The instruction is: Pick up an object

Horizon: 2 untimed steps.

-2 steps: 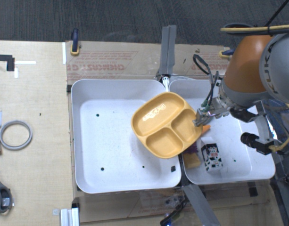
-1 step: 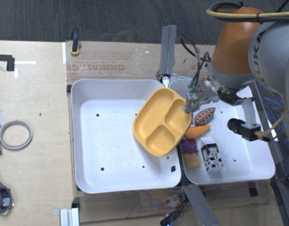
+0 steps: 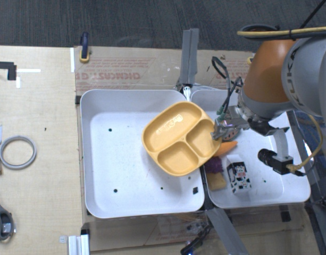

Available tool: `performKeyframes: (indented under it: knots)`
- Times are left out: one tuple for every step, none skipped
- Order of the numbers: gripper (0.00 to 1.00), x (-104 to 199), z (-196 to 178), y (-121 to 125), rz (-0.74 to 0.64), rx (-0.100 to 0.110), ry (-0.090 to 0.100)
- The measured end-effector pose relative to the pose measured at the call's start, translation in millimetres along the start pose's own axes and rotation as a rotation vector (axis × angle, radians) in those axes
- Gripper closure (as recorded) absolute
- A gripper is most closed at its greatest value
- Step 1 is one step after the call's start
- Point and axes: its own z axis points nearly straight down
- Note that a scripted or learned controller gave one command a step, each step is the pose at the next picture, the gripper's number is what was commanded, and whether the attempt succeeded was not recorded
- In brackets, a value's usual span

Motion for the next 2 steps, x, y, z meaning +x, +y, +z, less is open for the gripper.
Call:
performKeyframes:
  knots:
    - [0.0, 15, 0, 35, 0.146, 0.002, 0.002]
    - [0.0, 2, 0, 38, 0.146, 0.001, 0.002]
